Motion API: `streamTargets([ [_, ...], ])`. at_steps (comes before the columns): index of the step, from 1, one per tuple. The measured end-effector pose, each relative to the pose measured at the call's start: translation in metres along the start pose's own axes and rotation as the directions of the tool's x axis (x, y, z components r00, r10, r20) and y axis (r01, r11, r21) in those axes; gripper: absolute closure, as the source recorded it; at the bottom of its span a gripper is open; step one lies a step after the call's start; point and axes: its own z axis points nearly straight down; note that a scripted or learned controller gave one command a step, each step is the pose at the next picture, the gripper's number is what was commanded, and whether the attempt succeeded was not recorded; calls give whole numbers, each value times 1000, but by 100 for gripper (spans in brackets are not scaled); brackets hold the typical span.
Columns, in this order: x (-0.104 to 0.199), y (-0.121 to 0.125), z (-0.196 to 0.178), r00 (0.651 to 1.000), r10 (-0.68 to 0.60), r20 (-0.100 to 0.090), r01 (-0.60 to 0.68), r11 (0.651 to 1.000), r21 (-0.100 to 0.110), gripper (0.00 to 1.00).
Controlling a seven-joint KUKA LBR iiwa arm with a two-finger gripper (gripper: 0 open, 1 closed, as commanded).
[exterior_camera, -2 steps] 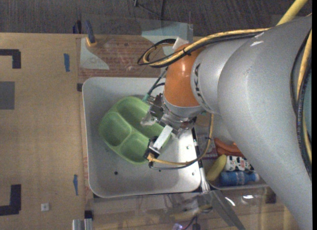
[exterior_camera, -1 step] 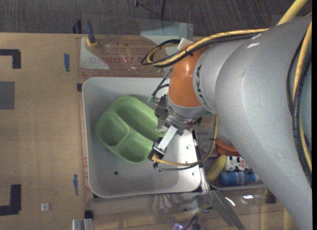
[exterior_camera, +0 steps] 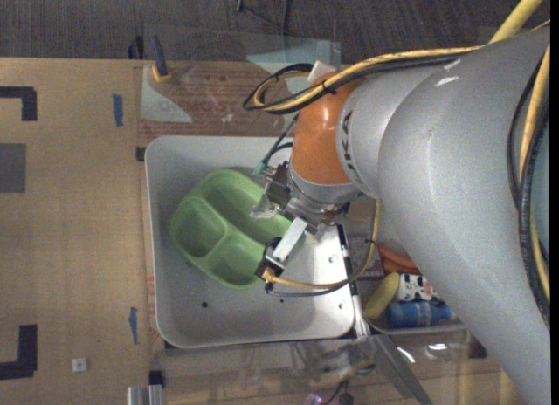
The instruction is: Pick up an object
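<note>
Grey arm [exterior_camera: 454,159] is stretched over the left white bin [exterior_camera: 175,307], where a green divided tray [exterior_camera: 205,233] is laid. At the tray's right edge the end effector [exterior_camera: 272,209] is positioned; whether it is open or closed cannot be told.

A light green divided plate [exterior_camera: 208,236] lies open side up in the view's left bin [exterior_camera: 205,318].

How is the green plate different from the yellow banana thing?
The green plate is wide and flat with compartments; the yellow banana-like thing is slim and curved. The plate looks much bigger than the yellow thing. The plate lies in the bin on the view's left; the yellow thing lies in the neighbouring bin, beside a blue object. Both lie in white bins.
</note>
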Motion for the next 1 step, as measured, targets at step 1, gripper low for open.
streamTargets([
  [1,-6,1,-5,1000,8,11,-8,1000,4,100],
])
